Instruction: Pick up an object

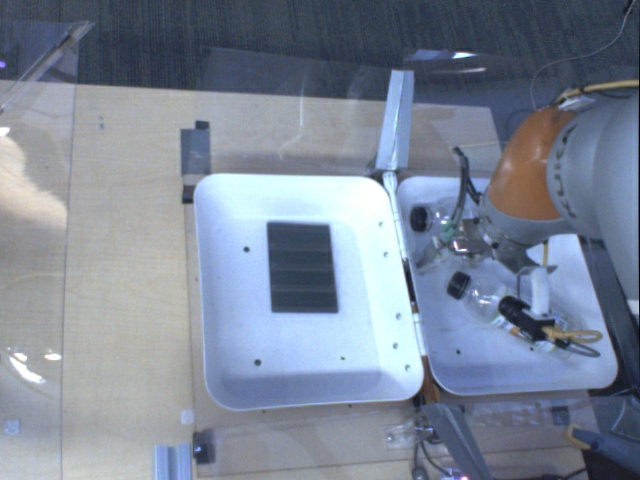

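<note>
pincer [458,240] over right bin [480,368], grip state cannot be told | clear bottle with black cap [468,290] lies at its 6 o'clock, near | small clear item, perhaps a vial [421,217], at its 10 o'clock | dark ribbed pad [302,267] centred in left bin [230,208]

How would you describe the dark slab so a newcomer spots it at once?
Find the two white bins and take the left bin, the one away from the arm. Flat in its middle lies a dark grey slab, rectangular, with faint lines splitting it into three bands. It lies alone there, while the right bin holds small clear and black bits.
</note>
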Robot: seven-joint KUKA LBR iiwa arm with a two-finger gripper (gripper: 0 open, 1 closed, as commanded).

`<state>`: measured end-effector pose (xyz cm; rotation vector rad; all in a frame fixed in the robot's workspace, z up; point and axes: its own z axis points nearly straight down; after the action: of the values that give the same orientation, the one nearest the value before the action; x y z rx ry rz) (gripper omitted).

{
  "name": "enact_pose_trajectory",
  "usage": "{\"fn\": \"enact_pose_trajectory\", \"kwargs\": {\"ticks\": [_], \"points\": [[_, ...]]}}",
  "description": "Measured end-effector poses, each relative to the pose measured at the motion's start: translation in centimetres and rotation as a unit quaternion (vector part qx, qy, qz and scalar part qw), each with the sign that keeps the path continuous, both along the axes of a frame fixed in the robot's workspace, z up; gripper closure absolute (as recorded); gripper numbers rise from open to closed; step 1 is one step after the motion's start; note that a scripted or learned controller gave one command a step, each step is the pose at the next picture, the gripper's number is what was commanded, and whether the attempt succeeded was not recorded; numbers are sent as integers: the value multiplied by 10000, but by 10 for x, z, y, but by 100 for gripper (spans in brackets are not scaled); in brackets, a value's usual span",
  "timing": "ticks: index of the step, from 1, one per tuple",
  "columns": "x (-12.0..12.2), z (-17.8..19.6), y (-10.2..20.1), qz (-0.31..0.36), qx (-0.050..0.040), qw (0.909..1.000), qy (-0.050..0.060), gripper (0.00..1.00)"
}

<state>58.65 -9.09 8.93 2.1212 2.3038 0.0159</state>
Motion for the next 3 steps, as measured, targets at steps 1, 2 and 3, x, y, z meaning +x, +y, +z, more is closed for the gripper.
{"fn": "enact_pose_trajectory", "kwargs": {"ticks": [1, 2, 3], "points": [[-18, 23, -68, 1070, -24, 9942, 31, 0], [-28, 0, -53, 1310, -30, 9914, 8, 0], [10, 0, -66, 1270, -34, 9919, 4, 0]]}}
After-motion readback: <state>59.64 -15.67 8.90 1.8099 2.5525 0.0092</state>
